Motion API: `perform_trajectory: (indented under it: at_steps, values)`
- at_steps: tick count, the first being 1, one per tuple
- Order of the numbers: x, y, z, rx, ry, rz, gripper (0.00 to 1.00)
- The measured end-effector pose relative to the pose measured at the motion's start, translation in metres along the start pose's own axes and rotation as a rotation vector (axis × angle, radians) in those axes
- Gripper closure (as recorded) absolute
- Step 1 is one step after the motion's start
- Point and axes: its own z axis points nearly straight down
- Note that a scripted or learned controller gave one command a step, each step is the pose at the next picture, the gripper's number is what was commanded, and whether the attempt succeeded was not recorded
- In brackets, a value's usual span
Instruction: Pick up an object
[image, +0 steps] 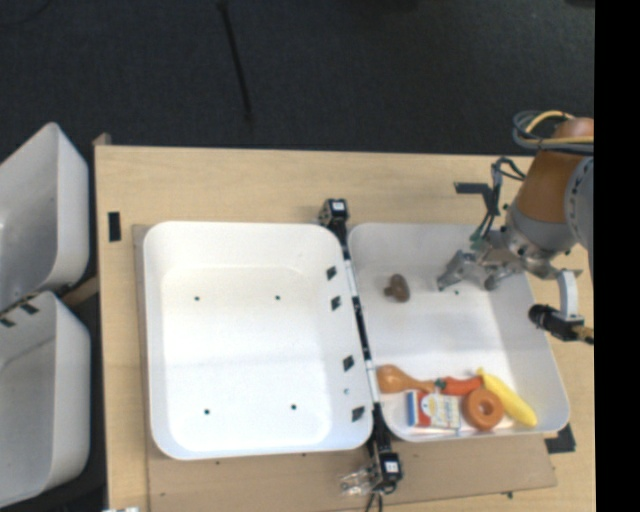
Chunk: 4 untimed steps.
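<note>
In the right bin (450, 330), a small brown lump (397, 288) lies alone near the far left. Along the bin's near edge lie an orange spoon-shaped piece (394, 379), a white, red and blue box (432, 410), an orange ring (486, 409) and a yellow banana (509, 397). My gripper (470, 279) hangs over the far right part of this bin, to the right of the brown lump and apart from it. Its fingers stand spread with nothing between them.
The left bin (250, 335) lies beside the right one, joined to it by black clips along the shared wall. White shapes (35, 300) stand off the bench's left edge. A black fitting (553, 320) sticks out at the right bin's right rim.
</note>
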Motion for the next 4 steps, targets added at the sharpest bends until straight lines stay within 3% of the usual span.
perform_trajectory:
  at_steps: [1,2,3,4]
  values:
    - [0.005,0.050,-0.107,-0.016,-0.003,-0.007,0.00]
    - [0.050,0.044,0.004,0.011,0.004,-0.006,0.00]
    - [0.003,-0.033,-0.048,0.002,0.001,0.000,0.00]
    - [0.003,-0.029,-0.058,-0.005,-0.001,-0.001,1.00]
